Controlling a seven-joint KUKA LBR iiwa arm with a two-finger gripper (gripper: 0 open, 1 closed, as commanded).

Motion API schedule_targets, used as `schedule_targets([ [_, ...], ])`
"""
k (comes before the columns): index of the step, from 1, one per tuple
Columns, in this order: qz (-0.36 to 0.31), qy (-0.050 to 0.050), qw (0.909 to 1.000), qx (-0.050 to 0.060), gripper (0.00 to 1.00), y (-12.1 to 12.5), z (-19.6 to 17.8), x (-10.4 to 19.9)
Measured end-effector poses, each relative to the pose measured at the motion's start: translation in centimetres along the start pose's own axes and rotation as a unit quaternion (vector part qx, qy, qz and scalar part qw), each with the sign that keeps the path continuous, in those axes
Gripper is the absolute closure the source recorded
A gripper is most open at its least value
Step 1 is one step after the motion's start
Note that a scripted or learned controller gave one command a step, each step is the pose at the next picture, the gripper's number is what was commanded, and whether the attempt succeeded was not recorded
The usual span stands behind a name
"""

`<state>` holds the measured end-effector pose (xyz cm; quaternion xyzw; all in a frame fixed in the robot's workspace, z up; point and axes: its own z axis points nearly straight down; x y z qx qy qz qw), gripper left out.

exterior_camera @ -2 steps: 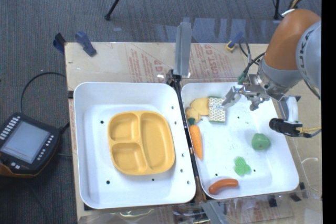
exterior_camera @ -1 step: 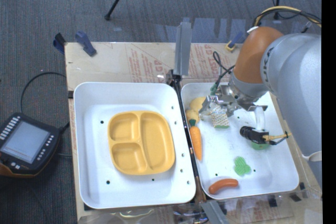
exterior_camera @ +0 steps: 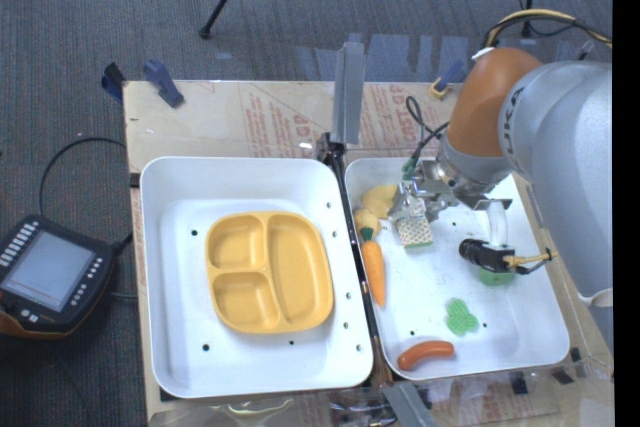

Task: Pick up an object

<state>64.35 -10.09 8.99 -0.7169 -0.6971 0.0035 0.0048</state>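
Observation:
My gripper (exterior_camera: 412, 211) is down in the right bin (exterior_camera: 520, 335), near its upper left part. A small pale speckled block (exterior_camera: 414, 233) lies right at the gripper's tip, touching or nearly touching it. A yellow fruit-shaped piece (exterior_camera: 376, 203) sits just left of the gripper by the bin wall. An orange carrot (exterior_camera: 373, 273) lies along the left wall below that. A green leafy piece (exterior_camera: 461, 316) and a reddish sausage (exterior_camera: 426, 353) lie near the front. Another green piece (exterior_camera: 497, 276) is partly hidden at the right.
The left bin (exterior_camera: 170, 335) holds a yellow divided plate (exterior_camera: 270, 271). A ridge (exterior_camera: 356, 255) separates the two bins. The arm's grey body covers the right bin's far right corner. A tablet-like pendant (exterior_camera: 50, 275) rests on the floor to the left.

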Motion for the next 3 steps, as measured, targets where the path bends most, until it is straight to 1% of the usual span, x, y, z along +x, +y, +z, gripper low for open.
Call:
schedule_targets([
  [1,0.150,0.000,0.9887,-0.002,1.00,-0.1,0.6,1.8],
  [2,0.024,0.000,0.9997,-0.003,1.00,-8.3,-9.4,5.9],
  [3,-0.045,0.000,0.9990,0.000,1.00,-15.7,-9.1,8.0],
])
